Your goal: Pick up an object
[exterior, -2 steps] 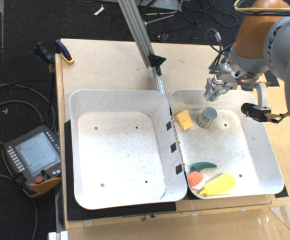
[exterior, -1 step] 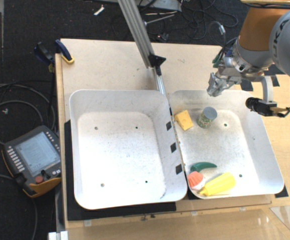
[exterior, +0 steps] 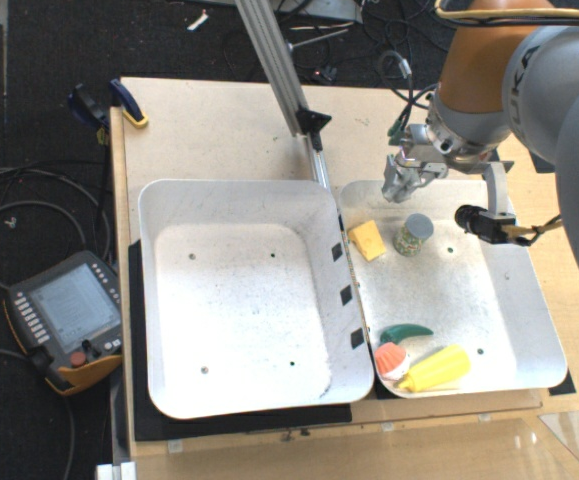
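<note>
Yellow corn-like toy and carrot toy at right bin's near edge, yellow block and small grey-lidded jar farther back, gripper just above the jar, nothing visibly held, jaws' opening unclear

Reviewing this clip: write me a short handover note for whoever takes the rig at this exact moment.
End effector: hanging over the far end of the right bin, nothing visibly between its fingers.
Objects, all in the right bin: yellow block and small grey-capped jar at the far end, just below the end effector; green piece, orange-red piece and yellow bottle-like item at the near end.
Done: no pick yet.
Left: descend, grasp one object, lift. The jar or block look nearest.
</note>
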Robot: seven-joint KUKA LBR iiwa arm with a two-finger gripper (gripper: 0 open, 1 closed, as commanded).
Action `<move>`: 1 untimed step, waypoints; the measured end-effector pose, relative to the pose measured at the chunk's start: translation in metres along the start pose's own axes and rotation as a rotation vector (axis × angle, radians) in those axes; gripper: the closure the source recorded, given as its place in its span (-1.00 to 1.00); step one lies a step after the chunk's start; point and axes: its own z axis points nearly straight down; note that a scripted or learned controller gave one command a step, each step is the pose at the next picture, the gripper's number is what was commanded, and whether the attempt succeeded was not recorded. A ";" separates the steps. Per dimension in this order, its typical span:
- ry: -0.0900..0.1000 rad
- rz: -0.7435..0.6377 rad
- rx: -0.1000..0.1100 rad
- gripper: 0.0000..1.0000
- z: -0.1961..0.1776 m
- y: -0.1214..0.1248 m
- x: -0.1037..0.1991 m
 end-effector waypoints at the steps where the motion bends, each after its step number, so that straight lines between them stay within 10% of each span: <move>1: 0.001 -0.001 -0.002 1.00 -0.014 -0.011 0.050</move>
